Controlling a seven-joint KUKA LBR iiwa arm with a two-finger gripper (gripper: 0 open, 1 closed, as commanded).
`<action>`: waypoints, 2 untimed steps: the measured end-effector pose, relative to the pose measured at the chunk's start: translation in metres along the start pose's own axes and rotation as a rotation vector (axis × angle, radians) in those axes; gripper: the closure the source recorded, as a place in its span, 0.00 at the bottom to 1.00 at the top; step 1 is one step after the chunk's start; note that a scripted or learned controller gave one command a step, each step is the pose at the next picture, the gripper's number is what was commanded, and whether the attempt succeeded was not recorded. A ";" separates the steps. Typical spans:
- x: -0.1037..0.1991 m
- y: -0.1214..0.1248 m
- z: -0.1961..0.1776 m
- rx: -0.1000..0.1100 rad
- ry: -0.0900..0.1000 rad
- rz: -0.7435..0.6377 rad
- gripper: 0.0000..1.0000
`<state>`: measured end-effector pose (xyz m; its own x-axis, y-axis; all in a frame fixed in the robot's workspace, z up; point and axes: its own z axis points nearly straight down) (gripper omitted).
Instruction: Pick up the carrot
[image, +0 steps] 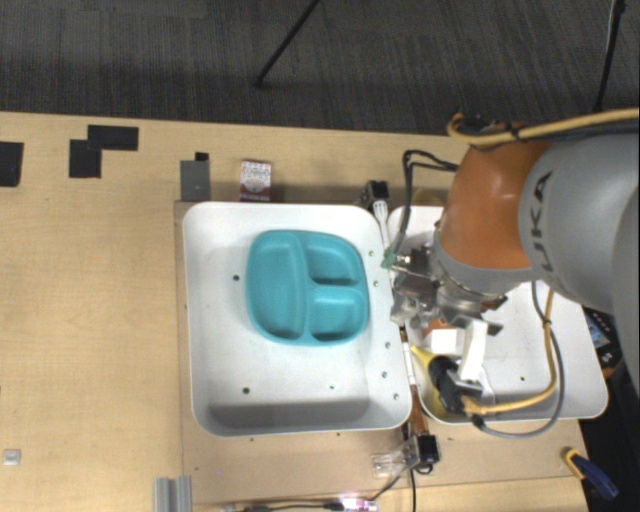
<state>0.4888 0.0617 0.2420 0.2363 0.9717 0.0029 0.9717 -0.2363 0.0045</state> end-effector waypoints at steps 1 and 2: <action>-0.066 0.015 0.032 0.005 -0.004 0.417 1.00; -0.048 0.009 0.059 0.009 -0.004 0.518 1.00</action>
<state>0.4865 0.0130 0.1833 0.6866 0.7271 -0.0011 0.7271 -0.6865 -0.0051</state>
